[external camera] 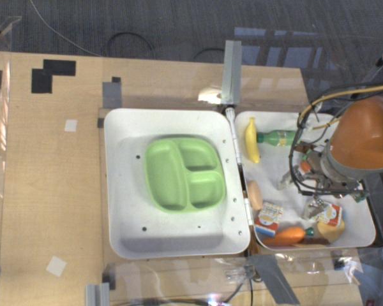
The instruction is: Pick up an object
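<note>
We look down on the arm hanging over the right bin, its pincer low among the clutter.

We cannot tell how the pincer stands, since the wrist and cables hide it. Just below it lies a small carton, and further to its lower left a carrot and a printed packet. To its left rests a pale oblong piece; up and left of it lie a banana and a green bottle. Well to the left, in the other bin, sits a green divided tray.
</note>
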Controlling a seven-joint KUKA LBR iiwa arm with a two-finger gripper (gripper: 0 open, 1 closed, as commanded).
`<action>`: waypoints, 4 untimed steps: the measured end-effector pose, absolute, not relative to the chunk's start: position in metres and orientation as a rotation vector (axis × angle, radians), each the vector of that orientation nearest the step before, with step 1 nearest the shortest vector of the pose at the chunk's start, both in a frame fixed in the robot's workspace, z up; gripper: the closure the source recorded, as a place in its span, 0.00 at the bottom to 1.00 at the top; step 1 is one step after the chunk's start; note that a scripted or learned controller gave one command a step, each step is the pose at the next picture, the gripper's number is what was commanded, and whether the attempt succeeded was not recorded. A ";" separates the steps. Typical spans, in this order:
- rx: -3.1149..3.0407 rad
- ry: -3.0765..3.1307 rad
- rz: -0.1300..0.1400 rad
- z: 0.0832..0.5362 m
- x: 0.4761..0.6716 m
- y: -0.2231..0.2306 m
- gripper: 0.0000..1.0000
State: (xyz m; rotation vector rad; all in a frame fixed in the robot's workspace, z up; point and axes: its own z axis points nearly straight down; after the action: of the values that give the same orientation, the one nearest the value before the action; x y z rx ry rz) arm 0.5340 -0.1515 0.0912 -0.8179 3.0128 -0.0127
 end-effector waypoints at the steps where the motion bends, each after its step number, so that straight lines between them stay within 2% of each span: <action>1: -0.816 2.996 -0.019 0.106 0.539 -0.149 1.00; 2: -1.075 2.935 -0.019 0.267 0.542 -0.208 1.00; 3: -1.453 2.777 -0.006 0.249 0.516 -0.205 1.00; 4: -1.844 2.532 -0.009 0.276 0.590 -0.205 1.00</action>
State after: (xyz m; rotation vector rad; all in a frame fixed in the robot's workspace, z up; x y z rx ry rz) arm 0.5895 -0.2046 0.2761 -1.8445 2.5319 -0.0090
